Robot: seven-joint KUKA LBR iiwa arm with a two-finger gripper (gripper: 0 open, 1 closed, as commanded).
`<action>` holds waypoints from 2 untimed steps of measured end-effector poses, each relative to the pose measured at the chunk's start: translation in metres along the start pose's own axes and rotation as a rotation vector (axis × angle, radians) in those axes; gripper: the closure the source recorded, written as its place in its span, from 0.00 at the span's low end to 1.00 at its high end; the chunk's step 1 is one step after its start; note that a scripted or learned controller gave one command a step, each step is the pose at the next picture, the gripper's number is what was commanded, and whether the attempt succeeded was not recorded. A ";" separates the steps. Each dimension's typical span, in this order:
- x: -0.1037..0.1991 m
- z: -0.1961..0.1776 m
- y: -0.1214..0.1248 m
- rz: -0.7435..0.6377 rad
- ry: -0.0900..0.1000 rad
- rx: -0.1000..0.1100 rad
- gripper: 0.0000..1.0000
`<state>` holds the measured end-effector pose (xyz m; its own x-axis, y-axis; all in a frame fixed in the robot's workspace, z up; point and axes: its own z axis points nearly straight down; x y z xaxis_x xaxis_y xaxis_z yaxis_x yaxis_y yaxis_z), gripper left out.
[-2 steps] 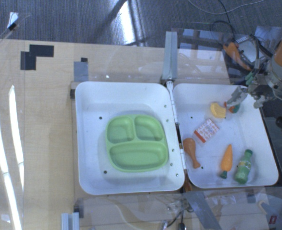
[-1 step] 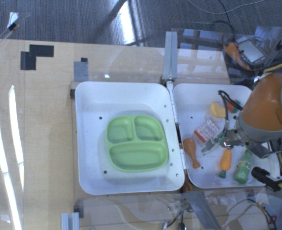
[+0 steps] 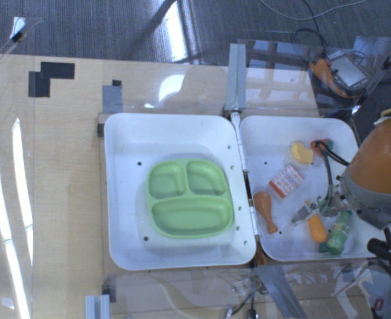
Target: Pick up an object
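The right bin (image 3: 275, 135) holds several small things. A yellow lump (image 3: 303, 153) lies toward its back. A red-and-white packet (image 3: 287, 180) sits in the middle, with a brown drumstick-shaped piece (image 3: 265, 210) to its left front. An orange carrot-like piece (image 3: 316, 228) and a green bottle (image 3: 337, 234) lie at the front right. My gripper (image 3: 312, 209) is low in this bin, just above the orange piece and right of the packet. The arm's orange band (image 3: 381, 161) hangs over the bin's right edge. I see nothing lifted.
The left bin (image 3: 122, 178) holds a green divided plate (image 3: 190, 199). A metal divider (image 3: 237, 121) runs between the bins. A black cable (image 3: 328, 168) loops down from the right bin's back toward the gripper. Wooden bench surface spreads to the left.
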<state>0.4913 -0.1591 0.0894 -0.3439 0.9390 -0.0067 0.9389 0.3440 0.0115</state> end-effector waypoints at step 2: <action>-0.037 -0.107 0.107 -0.194 0.002 0.002 1.00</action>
